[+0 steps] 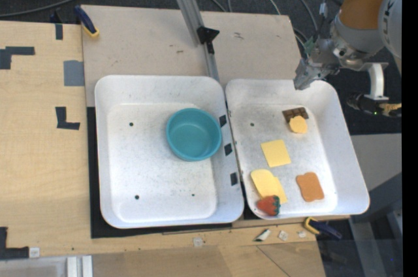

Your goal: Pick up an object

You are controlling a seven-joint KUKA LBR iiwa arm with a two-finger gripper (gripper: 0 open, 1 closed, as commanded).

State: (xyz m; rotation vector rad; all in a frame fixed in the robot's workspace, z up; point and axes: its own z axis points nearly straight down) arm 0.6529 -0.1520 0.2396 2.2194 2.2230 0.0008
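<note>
The shallow white right-hand bin (339,138) carries a small brown block with a round yellow piece (296,120) near its far edge, just inside the far right corner where the grey gripper (305,78) hangs above.

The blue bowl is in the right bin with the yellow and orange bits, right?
Not quite. The blue bowl sits in the left bin, alone. The yellow square and orange piece lie in the right bin. The camera view shows it.
</note>
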